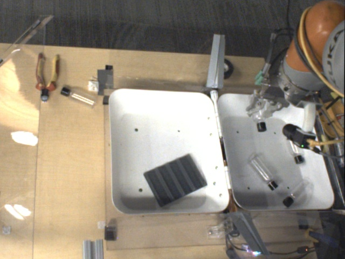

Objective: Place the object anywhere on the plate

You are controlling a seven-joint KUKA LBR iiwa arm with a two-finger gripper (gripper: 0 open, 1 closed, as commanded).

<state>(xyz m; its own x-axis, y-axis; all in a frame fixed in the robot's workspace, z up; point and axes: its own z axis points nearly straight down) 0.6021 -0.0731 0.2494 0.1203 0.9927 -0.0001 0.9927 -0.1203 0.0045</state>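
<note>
Vial (262,170) lies on its side toward the front of the right bin (237,144), ungripped; the plate (175,179) lies in the left bin (161,99). Farther back, well apart, hangs the gripper (263,111); spread or closed, I cannot tell. Best to come down squarely across the vial's middle.

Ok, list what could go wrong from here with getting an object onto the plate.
1. The clear vials in the right bin are see-through and lie on white, so a grasp could easily miss or slip.
2. The gripper hovers near that bin's far wall, away from the vials, so it may close on nothing.
3. The dark ridged plate lies in the left bin; a small vial may roll off its ridges.
</note>
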